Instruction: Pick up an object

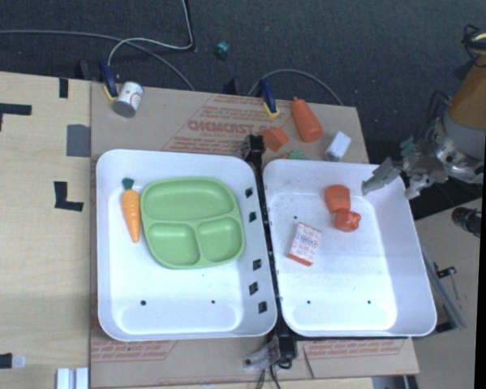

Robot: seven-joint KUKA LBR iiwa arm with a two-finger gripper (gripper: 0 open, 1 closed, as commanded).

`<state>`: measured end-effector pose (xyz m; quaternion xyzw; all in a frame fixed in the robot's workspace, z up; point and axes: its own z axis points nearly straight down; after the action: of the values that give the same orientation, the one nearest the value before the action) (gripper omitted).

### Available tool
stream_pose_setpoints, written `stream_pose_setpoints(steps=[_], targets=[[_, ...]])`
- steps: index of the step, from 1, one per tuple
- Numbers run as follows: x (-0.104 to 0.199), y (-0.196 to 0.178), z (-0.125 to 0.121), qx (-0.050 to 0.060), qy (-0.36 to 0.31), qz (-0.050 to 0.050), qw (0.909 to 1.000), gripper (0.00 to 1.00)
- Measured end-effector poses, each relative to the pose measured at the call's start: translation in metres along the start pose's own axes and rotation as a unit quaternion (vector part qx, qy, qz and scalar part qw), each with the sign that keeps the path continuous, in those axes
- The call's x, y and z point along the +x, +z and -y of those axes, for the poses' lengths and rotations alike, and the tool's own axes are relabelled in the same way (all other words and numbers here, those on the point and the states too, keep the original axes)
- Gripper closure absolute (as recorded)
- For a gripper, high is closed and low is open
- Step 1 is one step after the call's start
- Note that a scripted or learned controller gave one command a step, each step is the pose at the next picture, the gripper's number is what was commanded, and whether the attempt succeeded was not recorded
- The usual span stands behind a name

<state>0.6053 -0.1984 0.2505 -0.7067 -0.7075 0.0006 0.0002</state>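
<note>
- Three loose objects lie in the right bin (402,263): an orange block (336,197) toward the far edge, a smaller red-orange piece (346,221) touching its near side, and a small printed packet (305,243) nearer the middle, close to the divider between the bins.
- None of the three sits between the fingers of the gripper (384,177).
- Gripper hangs over the far right corner of the right bin, just right of the orange block and apart from it; whether its fingers stand apart or together cannot be told at this slant.
- Arm (467,112) enters from the right side, its orange band above the wrist.
- Left bin (108,288) carries a green divided plate (193,222) in its far half, with a toy carrot (131,211) lying just beside the plate's left edge.
- On the cardboard sheet (206,123) beyond the bins: an orange bottle-shaped toy (306,120), a small orange piece (275,139), a pale cube (338,145) and, near the far left corner, a small can (129,97).
- Two blue clamps (270,101) grip the sheet's far edge.
</note>
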Motion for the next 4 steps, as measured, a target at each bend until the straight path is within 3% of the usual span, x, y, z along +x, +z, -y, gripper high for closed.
stream_pose_setpoints(steps=[1, 2, 3, 4], targets=[[-0.023, 0.146, -0.040, -0.006, -0.001, 0.001, 1.0000, 0.00], [0.021, 0.164, -0.005, -0.002, 0.000, 0.001, 1.0000, 0.00], [0.068, 0.165, -0.058, -0.002, -0.001, 0.000, 1.0000, 0.00], [0.067, 0.154, -0.057, -0.002, -0.001, 0.001, 1.0000, 1.00]])
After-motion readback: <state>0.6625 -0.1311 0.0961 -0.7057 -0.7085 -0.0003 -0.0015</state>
